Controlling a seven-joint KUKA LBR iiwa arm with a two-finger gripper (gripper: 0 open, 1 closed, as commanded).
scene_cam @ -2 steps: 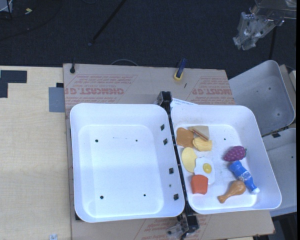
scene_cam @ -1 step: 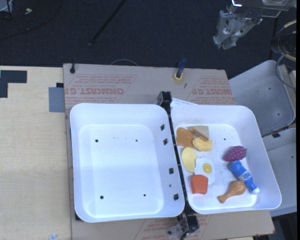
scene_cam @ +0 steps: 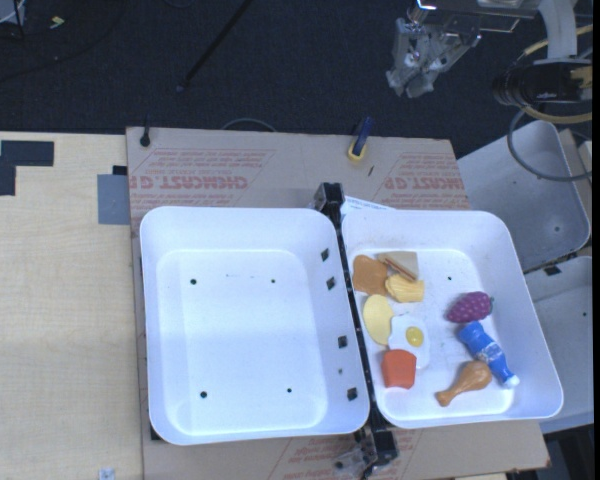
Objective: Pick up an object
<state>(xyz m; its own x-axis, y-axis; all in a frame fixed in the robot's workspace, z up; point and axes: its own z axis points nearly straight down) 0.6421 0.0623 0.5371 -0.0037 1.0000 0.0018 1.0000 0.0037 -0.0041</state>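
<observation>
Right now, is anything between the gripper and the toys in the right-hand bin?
Nothing visible. The gripper hangs high beyond the far edge of the bench, and the toys, such as the purple grapes and blue bottle, lie uncovered in the right bin.

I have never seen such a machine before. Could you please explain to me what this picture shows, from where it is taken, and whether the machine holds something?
One camera fixed above a bench takes the picture, looking down at a slant. The machine is a robot arm reaching in from the right; its hand hangs high at the top, over the dark floor behind the bench, away from the bins. Nothing shows between its fingers.

On the bench sit two shallow white bins. The left bin has only small dark holes in its floor. The right bin holds toy food: a fried egg, a purple bunch of grapes, a blue bottle, a chicken drumstick, a red-orange block, and some yellow and orange pieces I cannot name surely.
</observation>
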